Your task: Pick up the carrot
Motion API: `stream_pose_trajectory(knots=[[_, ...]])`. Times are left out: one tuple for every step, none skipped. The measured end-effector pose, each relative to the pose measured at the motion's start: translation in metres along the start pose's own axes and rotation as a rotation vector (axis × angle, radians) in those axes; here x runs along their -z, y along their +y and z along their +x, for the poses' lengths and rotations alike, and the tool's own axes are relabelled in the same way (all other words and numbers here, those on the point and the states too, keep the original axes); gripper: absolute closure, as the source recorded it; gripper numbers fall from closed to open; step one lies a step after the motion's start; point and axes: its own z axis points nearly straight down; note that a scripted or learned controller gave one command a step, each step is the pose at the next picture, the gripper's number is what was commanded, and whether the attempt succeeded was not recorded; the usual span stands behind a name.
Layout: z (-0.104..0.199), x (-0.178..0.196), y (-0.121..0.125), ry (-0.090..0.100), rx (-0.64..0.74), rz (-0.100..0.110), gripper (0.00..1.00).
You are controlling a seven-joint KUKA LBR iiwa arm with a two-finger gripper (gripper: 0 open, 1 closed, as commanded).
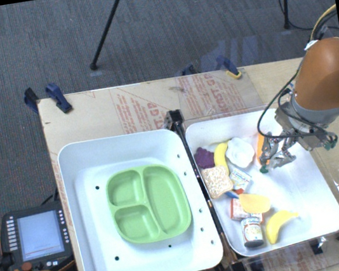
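In the camera view we see the gripper (275, 158) low in the right bin (310, 204), at centre right of the frame; we cannot tell whether it grasps anything. The carrot (259, 145) lies just left of it, beside a white object (240, 150), while the green divided plate (149, 203) sits in the left bin (80, 179)

On the worktop (120, 111), the left bin (74, 180) holds a divided plate (149, 204). The right bin (309, 198) holds the carrot (259, 145) far, a banana (278, 226) and jar (252, 230) near.
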Motion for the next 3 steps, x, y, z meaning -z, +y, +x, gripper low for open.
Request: stream_pose_trajectory(knots=[[0.025, -0.031, 0.043, 0.011, 0.307, -0.007, 1.00], [0.007, -0.030, -0.007, 0.007, 0.471, -0.006, 1.00], [-0.007, 0.064, 0.004, 0.003, 0.773, -0.004, 1.00]])
